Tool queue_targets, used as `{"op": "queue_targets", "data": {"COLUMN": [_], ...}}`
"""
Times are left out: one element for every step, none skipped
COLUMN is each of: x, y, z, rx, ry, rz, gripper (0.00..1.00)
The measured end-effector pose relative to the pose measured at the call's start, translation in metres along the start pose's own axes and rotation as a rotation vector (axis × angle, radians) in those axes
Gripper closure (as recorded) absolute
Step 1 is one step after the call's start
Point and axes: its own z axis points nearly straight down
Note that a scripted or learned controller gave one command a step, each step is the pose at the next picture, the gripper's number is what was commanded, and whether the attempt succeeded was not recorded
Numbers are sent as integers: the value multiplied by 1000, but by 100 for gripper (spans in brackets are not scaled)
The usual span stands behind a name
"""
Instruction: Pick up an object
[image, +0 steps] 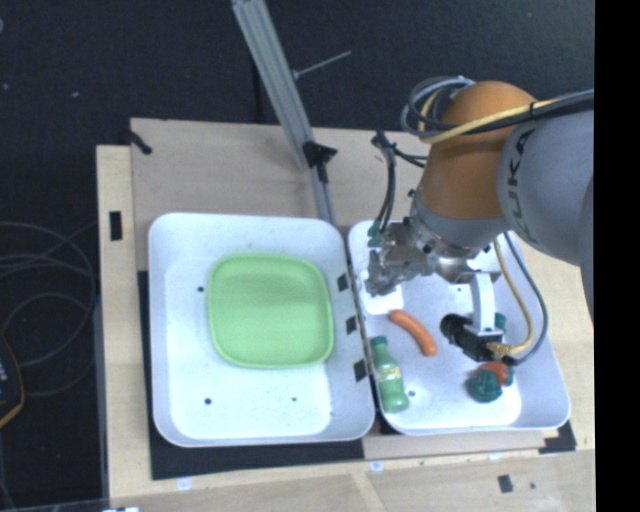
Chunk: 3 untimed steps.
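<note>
My gripper (384, 272) hangs low over the back left part of the right bin (540, 395), near its left wall. Right under it lies a small white piece (386, 299); whether they touch I cannot tell. An orange carrot-like stick (414, 332) lies slantwise just in front and to the right of the gripper. Along the bin's left wall, nearer the front, lies a green bottle (388, 375). A teal round thing with a red top (487, 383) sits at the front right of this bin.
The left bin (180, 400) holds a light green square plate (270, 310) in its middle. A grey metal pole (285, 95) slants up from between the bins at the back. The big grey and orange arm covers the right bin's back half.
</note>
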Motion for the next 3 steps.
{"op": "queue_targets", "data": {"x": [42, 92, 90], "y": [-16, -36, -36], "z": [-6, -11, -10], "rx": [-2, -2, -1], "ry": [1, 1, 0], "rz": [0, 0, 3], "gripper": [100, 100, 0]}}
